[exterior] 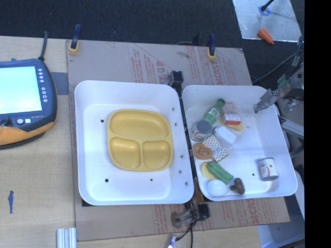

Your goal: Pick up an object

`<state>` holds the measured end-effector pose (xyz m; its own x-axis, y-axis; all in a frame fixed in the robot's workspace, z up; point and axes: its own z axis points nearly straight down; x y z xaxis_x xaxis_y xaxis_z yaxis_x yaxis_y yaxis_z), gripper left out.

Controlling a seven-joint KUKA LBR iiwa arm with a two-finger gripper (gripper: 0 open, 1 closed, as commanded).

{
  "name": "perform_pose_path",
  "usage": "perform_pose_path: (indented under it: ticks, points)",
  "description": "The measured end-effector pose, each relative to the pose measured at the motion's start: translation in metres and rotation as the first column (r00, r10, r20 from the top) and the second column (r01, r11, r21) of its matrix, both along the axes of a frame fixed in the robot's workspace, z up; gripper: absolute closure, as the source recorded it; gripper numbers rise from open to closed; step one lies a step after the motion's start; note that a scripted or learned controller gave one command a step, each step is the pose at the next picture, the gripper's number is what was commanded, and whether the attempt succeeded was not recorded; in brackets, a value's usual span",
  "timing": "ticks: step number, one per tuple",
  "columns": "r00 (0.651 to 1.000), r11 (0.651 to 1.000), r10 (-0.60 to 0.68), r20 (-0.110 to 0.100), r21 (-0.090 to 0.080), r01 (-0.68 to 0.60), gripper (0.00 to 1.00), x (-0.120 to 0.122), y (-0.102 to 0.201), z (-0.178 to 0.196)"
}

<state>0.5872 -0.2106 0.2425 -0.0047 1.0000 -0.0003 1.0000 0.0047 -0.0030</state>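
Objects for picking lie crowded in the right-hand shallow white bin (pixel 279 138), mostly along its left side. Going left to right across the bench: a handheld control tablet with a bright screen and orange-grey casing (pixel 23 102) rests at the far left on the pale wooden benchtop. Next comes the left shallow white bin (pixel 88 138), which holds a yellow plastic divided plate with three compartments (pixel 139 139), lying flat near the bin's middle.

Just beside it, the right bin begins. Against its left wall sits a round grey lid-like disc (pixel 200 128), touching a green bottle (pixel 212 112) that lies tilted toward the bin's upper middle. Below the disc is a brown ring-shaped doughnut (pixel 202 151), beside a small patterned packet (pixel 217 150) and a white block (pixel 225 136). A small box with a red and orange label (pixel 232 119) lies near the bottle's top end. Lower down, a green cucumber-shaped piece (pixel 221 172) rests across a yellow item, and a white egg-shaped object (pixel 216 188) sits in the bin's front left corner beside a small brown piece (pixel 238 186). Well apart from these, a small white can with a red label (pixel 267 169) stands near the bin's right wall.

My gripper (pixel 262 103) hangs over the bin's upper right corner, reaching in from the right. Nothing is visible between my fingers, and I cannot tell whether they are spread or closed.
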Motion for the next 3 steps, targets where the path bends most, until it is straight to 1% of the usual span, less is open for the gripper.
perform_pose_path:
  ticks: [1,2,3]
  points:
    - [1.000,1.000,0.001,-0.003,0.001,-0.001,0.00,0.047,0.041,-0.084]
    - [1.000,1.000,0.000,0.000,0.001,0.000,0.00,0.069,0.085,-0.151]
    - [1.000,1.000,-0.003,0.003,0.000,0.003,0.00,0.069,0.038,-0.067]
